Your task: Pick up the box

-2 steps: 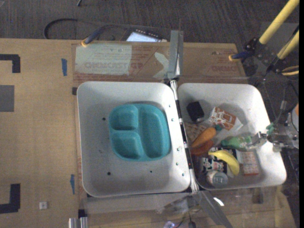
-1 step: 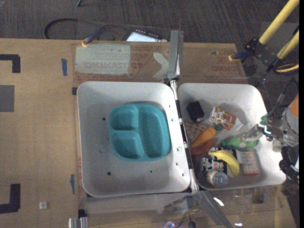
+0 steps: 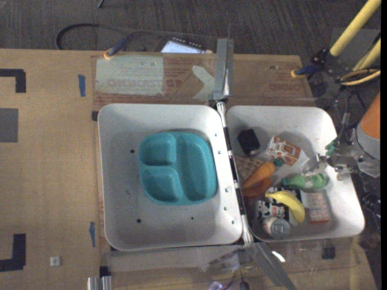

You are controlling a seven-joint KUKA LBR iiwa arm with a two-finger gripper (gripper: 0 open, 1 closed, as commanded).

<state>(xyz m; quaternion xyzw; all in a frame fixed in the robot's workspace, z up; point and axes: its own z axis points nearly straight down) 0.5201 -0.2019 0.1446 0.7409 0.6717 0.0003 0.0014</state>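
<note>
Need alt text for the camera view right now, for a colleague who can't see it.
The gripper hovers at the right bin's right edge, above cluttered toy food: carrot, banana, small boxes. The left bin holds a teal divided tray.

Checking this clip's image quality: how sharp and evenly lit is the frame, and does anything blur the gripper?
Camera view: soft overall, small print on items in the right bin unreadable; lighting even, with mild shadow inside the left bin around the teal tray; the gripper at the right edge is blurry, its fingers indistinct.
</note>
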